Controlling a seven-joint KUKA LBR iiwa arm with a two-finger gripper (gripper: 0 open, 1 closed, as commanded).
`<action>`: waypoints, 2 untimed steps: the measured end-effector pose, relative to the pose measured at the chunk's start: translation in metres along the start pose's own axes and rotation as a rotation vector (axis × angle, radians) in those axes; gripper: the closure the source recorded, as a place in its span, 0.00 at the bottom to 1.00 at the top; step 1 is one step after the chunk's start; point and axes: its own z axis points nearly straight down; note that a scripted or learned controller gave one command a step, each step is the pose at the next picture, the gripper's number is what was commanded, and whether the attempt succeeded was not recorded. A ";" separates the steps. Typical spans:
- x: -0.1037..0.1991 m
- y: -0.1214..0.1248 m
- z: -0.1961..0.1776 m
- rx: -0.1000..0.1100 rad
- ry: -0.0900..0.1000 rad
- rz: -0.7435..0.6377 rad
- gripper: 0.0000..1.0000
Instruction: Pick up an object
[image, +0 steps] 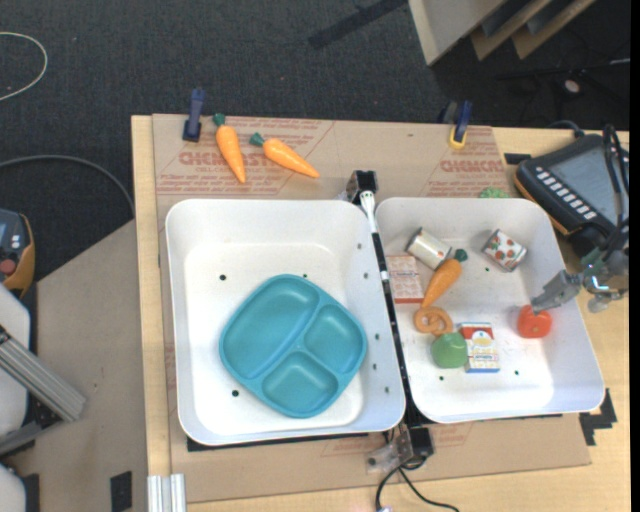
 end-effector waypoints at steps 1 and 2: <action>0.058 -0.014 0.129 0.013 0.007 -0.004 0.00; 0.104 0.065 0.146 -0.006 -0.001 -0.007 0.00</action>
